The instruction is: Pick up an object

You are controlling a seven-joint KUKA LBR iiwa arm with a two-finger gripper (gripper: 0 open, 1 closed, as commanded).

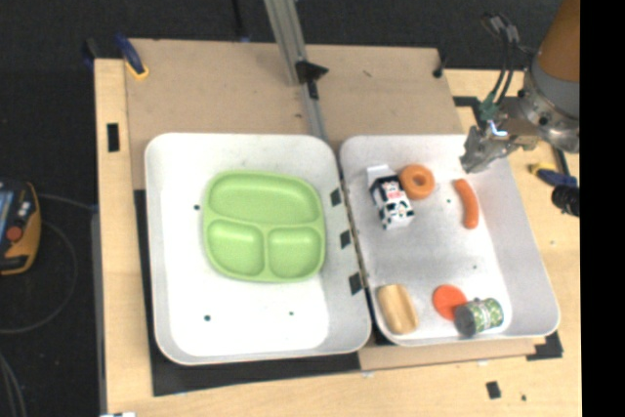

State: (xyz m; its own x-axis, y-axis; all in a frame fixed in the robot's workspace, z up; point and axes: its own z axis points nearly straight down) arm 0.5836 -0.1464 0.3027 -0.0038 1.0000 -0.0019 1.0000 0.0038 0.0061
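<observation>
Orange sausage (469, 203) (right bin (518, 239)) — flat.

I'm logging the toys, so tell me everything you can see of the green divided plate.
The green divided plate is pale lime, plastic-looking, with rounded corners and three compartments: one wide at the far side, two smaller at the near side. It lies flat, slightly turned, near the middle of the left bin. Nothing sits in it.

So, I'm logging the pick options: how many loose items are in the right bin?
6. Black-and-white carton and orange ring at the upper middle, orange sausage to their right, bread roll, orange disc and green can along the near edge. Nothing looks hidden.
</observation>
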